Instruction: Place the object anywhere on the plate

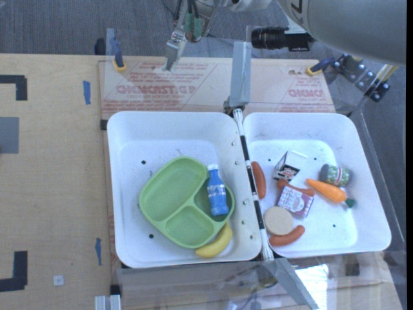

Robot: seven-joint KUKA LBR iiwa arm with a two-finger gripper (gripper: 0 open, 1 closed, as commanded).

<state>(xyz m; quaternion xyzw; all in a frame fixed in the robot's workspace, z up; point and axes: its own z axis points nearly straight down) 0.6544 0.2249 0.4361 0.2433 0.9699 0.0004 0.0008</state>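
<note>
Blue bottle [218, 192] lies on the green plate's [173, 199] right compartment, about 3 o'clock from its centre. Gripper [173, 55] hangs at 12 o'clock beyond the left bin [129, 141]; its jaw state I cannot tell

setting: robotics lab | evidence: grey industrial arm [348, 11] overhead, its gripper [174, 53] hanging over a scuffed clear acrylic sheet [213, 86] | below gripper: two white bins [122, 141] of toy food on a plywood bench [51, 173] | left of gripper: blue tape marks [86, 92], black corner markers [16, 88] | right: black camera [277, 39]
</note>
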